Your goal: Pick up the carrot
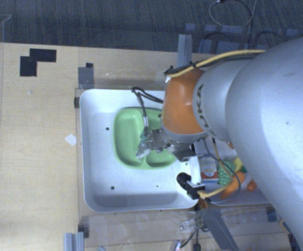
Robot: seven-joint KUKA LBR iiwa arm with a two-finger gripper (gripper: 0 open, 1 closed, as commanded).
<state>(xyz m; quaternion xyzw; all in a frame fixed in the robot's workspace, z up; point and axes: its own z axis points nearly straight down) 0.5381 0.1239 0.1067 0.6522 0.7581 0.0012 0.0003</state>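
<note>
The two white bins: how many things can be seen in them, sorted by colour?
Green: 2, the light green bowl in the left bin and a small green piece in the right bin.
Orange: 1, the carrot, partly hidden by the arm.
Red and white: 1, a small package.
Total: 4 visible; more may be hidden under the arm.

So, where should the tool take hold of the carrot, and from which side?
Probably its orange body, from straight above: the carrot seems to lie low beside a red and white box, so a sideways approach looks blocked. The arm covers most of it, so its long axis is unclear.
</note>
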